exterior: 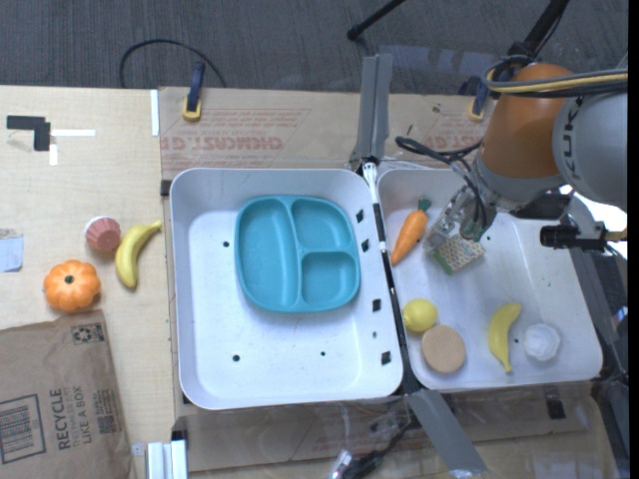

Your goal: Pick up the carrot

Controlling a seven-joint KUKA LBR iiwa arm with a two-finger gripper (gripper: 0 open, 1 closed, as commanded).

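The carrot (408,236) is lying tilted against the left wall of the right bin (584,367), its green top pointing up. Just to its right, the gripper (461,226) is hovering over a small speckled sponge (456,254); whether it is clenched or released, I cannot tell. A lemon (419,315), a round cookie (443,349) and a banana (503,335) are lying nearer the front.

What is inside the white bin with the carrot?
In the right bin lie the carrot, a lemon, a round tan disc, a banana and a sponge. The gripper covers part of the sponge.
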